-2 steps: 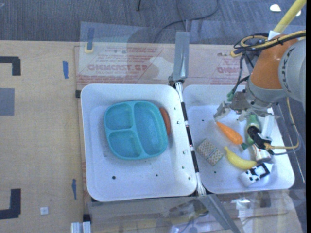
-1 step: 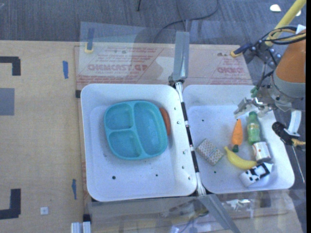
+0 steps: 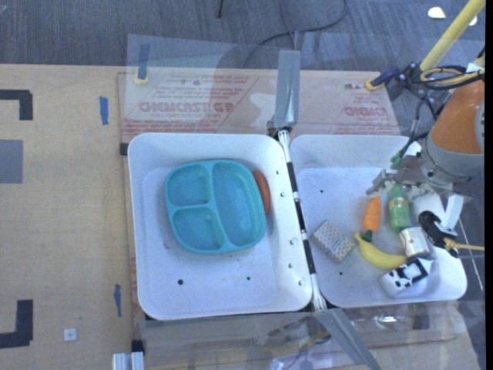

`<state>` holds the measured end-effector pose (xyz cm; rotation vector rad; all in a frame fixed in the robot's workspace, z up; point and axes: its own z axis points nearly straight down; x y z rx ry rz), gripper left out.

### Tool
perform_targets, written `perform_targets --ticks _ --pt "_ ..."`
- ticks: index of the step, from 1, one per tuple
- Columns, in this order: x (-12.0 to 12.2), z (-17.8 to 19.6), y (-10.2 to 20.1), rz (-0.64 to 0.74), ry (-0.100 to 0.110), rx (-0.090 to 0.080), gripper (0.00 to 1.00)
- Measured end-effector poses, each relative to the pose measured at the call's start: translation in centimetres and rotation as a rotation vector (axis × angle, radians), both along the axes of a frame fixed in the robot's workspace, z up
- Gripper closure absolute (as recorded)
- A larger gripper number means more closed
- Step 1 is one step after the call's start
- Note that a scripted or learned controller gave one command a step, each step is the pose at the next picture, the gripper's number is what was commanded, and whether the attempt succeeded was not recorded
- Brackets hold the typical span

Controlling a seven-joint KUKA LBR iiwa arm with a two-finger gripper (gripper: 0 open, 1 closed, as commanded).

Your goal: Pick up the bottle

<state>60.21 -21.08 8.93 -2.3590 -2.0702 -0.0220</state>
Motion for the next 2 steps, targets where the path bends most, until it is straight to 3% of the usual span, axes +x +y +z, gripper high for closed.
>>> perform_targets --ticks 1,2 --pt "0.0 1.0 -0.3 -0.001 -0.002 -0.008 1.00" --pt "2.3 10.2 4.8 -0.102 0.008 -0.012 1.00"
